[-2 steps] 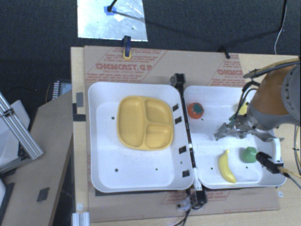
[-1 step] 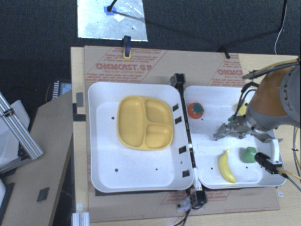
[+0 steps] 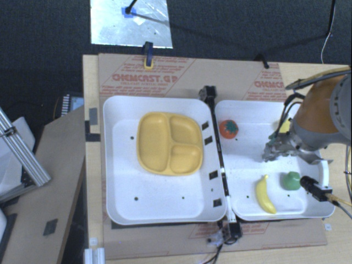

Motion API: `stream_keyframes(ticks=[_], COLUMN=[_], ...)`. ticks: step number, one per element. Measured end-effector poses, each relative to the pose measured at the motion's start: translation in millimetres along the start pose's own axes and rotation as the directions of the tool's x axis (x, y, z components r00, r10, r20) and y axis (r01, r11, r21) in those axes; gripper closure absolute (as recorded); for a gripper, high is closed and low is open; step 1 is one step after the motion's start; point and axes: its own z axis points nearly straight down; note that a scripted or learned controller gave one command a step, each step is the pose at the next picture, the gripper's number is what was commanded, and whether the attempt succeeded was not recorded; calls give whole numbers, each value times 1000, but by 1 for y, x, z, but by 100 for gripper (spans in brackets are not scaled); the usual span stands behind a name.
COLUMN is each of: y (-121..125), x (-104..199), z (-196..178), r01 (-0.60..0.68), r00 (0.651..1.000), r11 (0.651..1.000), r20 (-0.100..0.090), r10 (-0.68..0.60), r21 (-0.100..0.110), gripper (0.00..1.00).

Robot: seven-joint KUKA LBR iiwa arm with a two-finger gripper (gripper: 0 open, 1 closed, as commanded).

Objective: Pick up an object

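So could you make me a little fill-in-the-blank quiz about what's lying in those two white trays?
1. The yellow divided plate lies in the ____ bin.
2. The banana shares the right bin with a green pepper and a red ____.
3. The plate has ____ compartments.
4. The gripper hangs over the ____ bin.

Missing words: left; tomato; three; right.

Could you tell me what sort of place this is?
Probably a robotics lab test bench: two white bins on a board, toy food such as a banana and tomato, and a robot arm reaching in.
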Motion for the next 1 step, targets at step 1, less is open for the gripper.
stream_keyframes(ticks=[1], y=[8], x=[2], z=[-46], r01=[5], r00=[1000], r11=[1000], r20=[0], r10=[-5], r21=[-3], gripper=[100])
